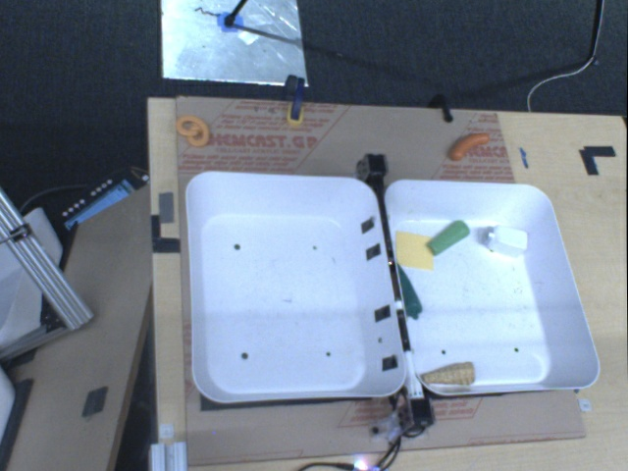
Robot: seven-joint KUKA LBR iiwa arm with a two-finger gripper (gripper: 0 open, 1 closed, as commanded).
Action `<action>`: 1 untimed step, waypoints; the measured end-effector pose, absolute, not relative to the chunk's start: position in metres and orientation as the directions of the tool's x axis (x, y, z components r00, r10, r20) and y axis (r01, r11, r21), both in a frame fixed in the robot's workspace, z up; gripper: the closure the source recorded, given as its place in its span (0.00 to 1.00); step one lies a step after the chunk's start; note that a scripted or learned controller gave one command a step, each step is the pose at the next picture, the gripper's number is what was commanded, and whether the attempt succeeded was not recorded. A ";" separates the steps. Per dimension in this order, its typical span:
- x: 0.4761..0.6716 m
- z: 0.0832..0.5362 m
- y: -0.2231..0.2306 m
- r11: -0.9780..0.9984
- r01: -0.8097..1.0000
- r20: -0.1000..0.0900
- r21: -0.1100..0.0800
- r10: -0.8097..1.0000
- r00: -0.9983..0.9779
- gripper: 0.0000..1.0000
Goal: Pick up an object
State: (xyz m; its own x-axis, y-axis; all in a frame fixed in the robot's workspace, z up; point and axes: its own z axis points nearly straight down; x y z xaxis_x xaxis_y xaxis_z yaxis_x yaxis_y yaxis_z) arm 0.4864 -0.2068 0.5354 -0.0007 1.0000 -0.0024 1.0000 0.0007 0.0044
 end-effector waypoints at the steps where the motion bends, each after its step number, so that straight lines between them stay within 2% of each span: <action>1: 0.487 0.535 -0.206 0.004 1.000 -0.002 0.004 1.000 -0.004 1.00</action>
